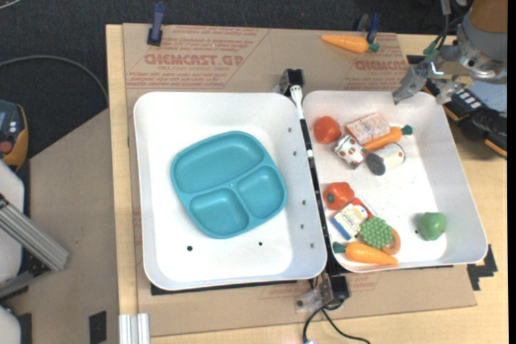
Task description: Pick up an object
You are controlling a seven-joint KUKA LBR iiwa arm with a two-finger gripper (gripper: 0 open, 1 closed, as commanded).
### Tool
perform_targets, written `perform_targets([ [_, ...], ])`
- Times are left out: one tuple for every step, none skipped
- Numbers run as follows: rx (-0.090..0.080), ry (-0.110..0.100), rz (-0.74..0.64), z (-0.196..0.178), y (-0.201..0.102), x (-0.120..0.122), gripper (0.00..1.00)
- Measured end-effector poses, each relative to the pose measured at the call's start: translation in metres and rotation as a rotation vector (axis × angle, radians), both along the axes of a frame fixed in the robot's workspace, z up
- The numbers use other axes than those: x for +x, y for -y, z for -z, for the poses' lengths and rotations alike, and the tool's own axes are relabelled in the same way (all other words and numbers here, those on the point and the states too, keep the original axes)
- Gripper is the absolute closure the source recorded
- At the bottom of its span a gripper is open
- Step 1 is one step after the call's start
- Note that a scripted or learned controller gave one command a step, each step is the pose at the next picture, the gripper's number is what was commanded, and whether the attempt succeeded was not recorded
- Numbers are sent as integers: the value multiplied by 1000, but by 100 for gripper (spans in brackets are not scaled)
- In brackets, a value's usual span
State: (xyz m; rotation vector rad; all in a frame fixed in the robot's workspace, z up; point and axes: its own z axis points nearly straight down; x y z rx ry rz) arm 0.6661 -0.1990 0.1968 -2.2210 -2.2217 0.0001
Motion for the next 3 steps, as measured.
perform_targets([
  [5,6,-12,-82,-128,-56,0],
  [2,9,-5,-173,-166,-119,0],
  [-1,5,-1,-178,-163,-117,100],
])
